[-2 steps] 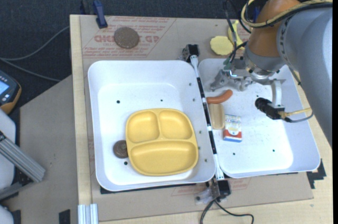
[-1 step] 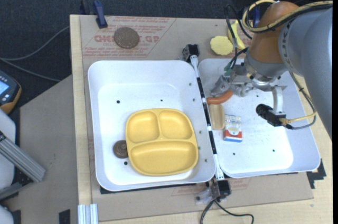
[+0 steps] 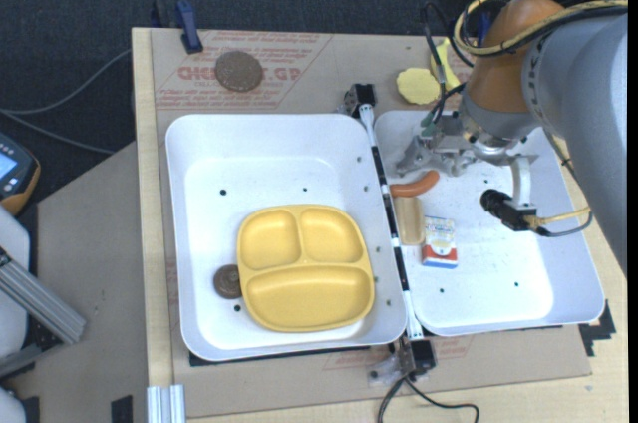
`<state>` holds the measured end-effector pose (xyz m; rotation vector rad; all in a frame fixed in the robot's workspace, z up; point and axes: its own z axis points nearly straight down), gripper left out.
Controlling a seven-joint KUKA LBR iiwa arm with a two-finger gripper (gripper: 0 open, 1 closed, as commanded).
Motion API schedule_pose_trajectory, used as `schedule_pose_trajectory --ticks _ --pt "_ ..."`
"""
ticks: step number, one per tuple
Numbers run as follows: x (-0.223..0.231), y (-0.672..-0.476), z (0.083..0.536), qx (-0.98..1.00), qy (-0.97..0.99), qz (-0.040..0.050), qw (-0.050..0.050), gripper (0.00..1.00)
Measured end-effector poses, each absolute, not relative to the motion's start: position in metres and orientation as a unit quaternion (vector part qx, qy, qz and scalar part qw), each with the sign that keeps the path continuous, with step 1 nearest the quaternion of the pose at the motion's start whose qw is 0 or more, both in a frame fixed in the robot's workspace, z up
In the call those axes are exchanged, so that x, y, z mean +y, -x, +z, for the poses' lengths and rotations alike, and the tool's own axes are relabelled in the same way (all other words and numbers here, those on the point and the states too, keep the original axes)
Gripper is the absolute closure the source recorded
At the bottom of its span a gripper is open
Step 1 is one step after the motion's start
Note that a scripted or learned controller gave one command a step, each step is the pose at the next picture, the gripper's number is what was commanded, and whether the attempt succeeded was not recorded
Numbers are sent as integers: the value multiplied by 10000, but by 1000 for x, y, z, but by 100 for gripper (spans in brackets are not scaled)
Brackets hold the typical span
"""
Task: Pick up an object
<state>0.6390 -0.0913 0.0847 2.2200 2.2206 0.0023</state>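
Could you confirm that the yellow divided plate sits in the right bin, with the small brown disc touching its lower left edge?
Not quite: the camera view shows the yellow divided plate in the left bin, not the right one. The small brown disc does sit against its lower left edge.

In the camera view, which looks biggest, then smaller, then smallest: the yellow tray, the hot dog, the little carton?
1. Yellow tray, by far the biggest.
2. Hot dog and little carton look about alike, so I won't rank them.
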Motion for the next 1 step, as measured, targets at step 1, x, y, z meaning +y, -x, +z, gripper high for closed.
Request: schedule_pose_trajectory --ticks 1 --pt "-96 -636 85 7070 -7072 -4 -2 0"
